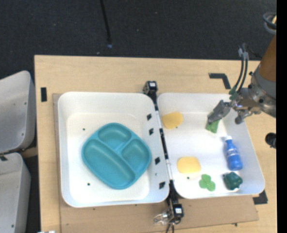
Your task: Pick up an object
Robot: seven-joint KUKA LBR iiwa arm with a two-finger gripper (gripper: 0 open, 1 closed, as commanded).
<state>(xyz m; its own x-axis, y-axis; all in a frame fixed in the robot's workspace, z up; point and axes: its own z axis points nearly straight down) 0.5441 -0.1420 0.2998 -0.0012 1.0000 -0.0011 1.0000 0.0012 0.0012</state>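
Dark carpet all round, and on the pale wooden surface (109, 72) sit two shallow white bins. Left bin (68, 188) carries a teal divided plastic tray (115, 154), parked out of play. Right bin (192, 106) has the loose pickings: two yellow lumps (172, 120) (188, 164), a blue bottle (232, 154), small green pieces. From the right the grey arm reaches in low, pincer (215, 118) pinching a light green scrap (212, 125) near the bin's far corner, seemingly just off the floor.
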